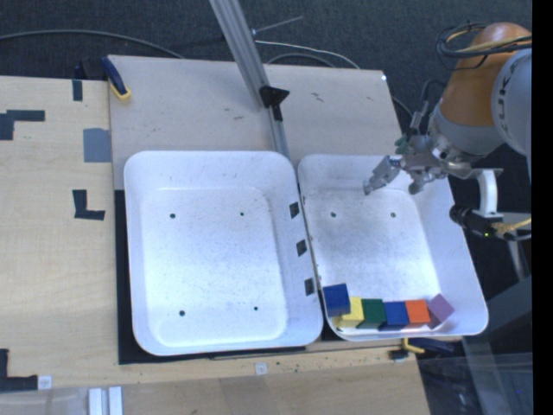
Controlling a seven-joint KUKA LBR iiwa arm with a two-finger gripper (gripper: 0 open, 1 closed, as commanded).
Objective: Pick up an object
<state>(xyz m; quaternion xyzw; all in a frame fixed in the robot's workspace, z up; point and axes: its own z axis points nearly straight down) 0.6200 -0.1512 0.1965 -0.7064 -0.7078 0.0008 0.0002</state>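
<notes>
1. The left bin (212, 249) lies on the bench, touching the right bin (389, 249) along their shared rim.
2. A slanted metal rail (246, 59) crosses from the top edge down to the junction between the two bins.
3. Along the near wall of the right bin sits a row of small blocks, packed side by side: a blue block (335, 297) rests on top of a yellow block (349, 316), then a green block (372, 311), a second blue block (396, 314), an orange block (417, 312) and a purple block (441, 307) in the near right corner.
4. The gripper (394, 180) hangs over the far right part of the right bin, well apart from the row of blocks. Its two fingers point down and leftward with a visible gap between them, spread, with nothing between them.
5. The arm (484, 85) enters from the right, its orange band above the wrist, the wrist bent down and to the left toward the bin.
</notes>
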